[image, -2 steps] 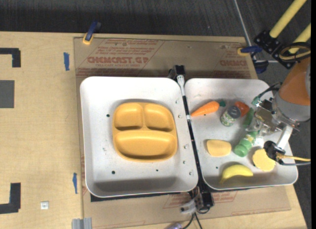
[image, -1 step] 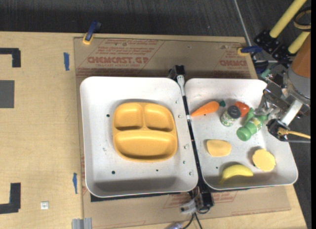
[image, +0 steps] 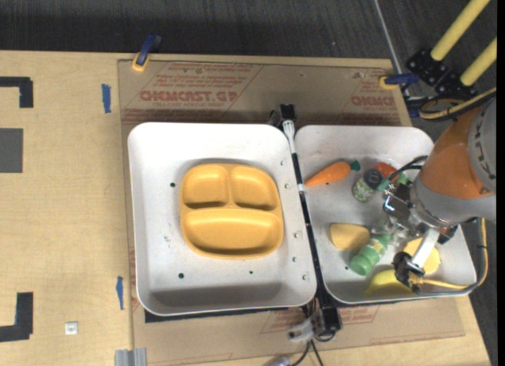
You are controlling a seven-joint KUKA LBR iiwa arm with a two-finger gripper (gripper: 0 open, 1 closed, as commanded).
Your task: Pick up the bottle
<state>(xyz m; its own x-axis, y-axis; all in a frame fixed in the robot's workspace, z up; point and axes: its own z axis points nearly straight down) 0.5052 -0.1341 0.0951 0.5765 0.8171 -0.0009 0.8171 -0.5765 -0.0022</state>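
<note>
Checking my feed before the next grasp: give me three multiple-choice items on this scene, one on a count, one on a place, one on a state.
1. How many compartments has the yellow tray? A two; B three; C four.
2. Where is the carrot? A in the tray; B in the right bin; C outside both bins.
3. How is the green bottle resting? A upright; B lying on its side; C propped in the tray.

Answers:
1 B, two small wells sit above one long one.
2 B, it lies near that bin's far left corner.
3 B, it lies slanted beside the yellow wedge.
</note>
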